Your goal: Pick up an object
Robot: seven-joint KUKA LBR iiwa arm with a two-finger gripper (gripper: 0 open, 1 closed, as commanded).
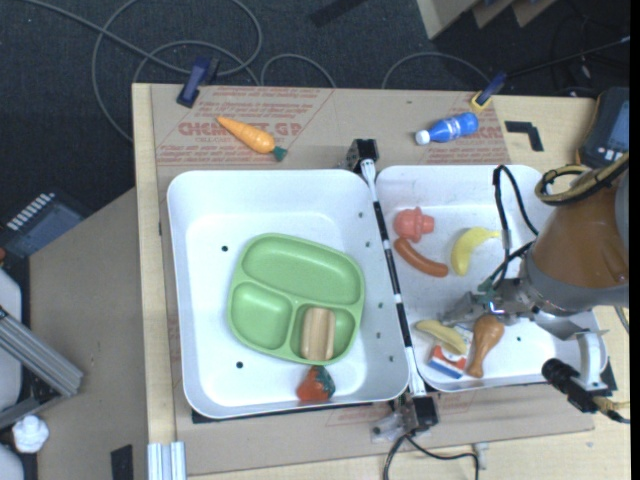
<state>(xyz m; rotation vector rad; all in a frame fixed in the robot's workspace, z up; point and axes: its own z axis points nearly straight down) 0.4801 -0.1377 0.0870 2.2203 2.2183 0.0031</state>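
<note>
Dark flooring surrounds the desk as the tool (grip state indiscernible) hovers above a drumstick near the right bin's front edge.

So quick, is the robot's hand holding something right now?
Gripper: low in the right bin, just above the brown drumstick toy. Whether it has hold of anything cannot be told from this view.

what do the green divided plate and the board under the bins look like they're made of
Green divided plate: likely molded plastic, smooth and slightly glossy, uniform color, rounded compartment walls. Board under the bins: looks like cardboard, matte tan with faded red printing.
</note>
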